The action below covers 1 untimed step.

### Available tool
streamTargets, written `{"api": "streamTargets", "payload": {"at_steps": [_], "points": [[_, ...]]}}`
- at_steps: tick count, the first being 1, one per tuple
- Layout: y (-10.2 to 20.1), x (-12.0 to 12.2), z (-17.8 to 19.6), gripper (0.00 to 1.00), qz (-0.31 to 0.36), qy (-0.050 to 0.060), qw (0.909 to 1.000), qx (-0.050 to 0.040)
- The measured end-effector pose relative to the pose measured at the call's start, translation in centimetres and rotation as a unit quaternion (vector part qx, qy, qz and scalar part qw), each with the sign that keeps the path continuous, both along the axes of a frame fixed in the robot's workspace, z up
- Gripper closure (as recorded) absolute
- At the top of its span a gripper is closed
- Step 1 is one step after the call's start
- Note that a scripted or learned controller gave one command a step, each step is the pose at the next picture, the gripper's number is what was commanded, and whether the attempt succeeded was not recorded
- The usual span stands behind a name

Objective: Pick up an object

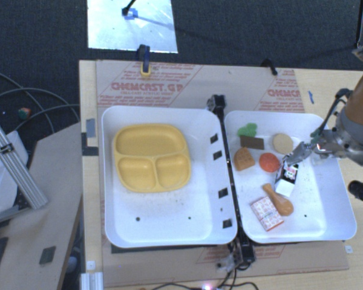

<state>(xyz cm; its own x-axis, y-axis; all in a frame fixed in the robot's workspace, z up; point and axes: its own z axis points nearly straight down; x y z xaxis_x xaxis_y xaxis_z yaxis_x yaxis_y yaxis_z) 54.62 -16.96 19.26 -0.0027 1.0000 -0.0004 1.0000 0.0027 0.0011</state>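
Camera view: the tool point(288, 164) hangs low in the right bin point(333, 222), directly over a small black-and-white box point(287, 180), apparently placed for a grasp. Whether its grip is wide or closed cannot be told.

Grey arm point(357, 122) from the right, angled down-left, pincer point(289, 162) low

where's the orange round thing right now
The orange round piece lies in the right-hand bin, near its middle, between the tan bread-shaped piece on its left and the gripper just to its right.
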Motion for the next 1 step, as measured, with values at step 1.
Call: {"api": "streamTargets", "payload": {"at_steps": [1], "points": [[2.09, 0.02, -8.8, 0.0, -0.002, -0.008, 1.0, -0.0044]]}}
